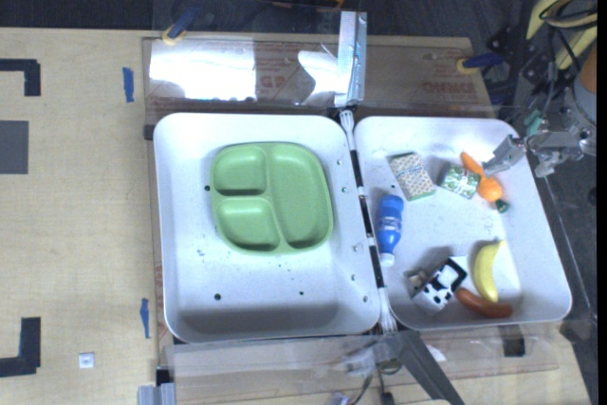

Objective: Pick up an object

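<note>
Wooden bench [66, 232] with two white bins [180, 232] side by side

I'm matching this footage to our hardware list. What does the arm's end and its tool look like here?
At the camera view's right edge, the tool is a slim, pale grey metallic piece ending over the right bin. Behind it sits a bulkier grey wrist block with small teal and dark details. Finer markings are too small to tell.

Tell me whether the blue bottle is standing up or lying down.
Lying down. The blue bottle rests on its side on the floor of the right bin, stretched along the divider between the bins, white cap toward the front.
</note>
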Motion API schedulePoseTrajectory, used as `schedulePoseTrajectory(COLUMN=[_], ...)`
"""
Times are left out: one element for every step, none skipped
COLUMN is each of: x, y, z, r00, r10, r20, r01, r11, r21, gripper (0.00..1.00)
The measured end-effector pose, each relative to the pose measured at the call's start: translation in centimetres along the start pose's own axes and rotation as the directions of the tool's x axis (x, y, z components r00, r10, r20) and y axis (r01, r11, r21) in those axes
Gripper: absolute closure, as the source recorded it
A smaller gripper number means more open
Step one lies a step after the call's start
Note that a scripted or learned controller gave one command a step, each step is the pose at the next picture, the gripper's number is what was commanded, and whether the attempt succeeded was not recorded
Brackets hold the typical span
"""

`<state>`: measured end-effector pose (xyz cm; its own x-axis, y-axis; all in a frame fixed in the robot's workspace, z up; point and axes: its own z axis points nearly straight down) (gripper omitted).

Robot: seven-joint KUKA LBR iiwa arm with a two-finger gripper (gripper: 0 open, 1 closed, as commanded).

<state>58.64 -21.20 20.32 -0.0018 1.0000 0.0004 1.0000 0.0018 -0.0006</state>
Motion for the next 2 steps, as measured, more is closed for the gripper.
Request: schedulePoseTrajectory(x=[-0.65,-0.38], y=[0.55,1.13], z=[6.18,6.51], r00=[1.000,0.994], r10=[0.007,0.106], r20=[0.007,0.007], r01=[-0.007,-0.106], r11=[1.000,0.993], r21=[-0.026,-0.047], gripper=[0.00,0.00])
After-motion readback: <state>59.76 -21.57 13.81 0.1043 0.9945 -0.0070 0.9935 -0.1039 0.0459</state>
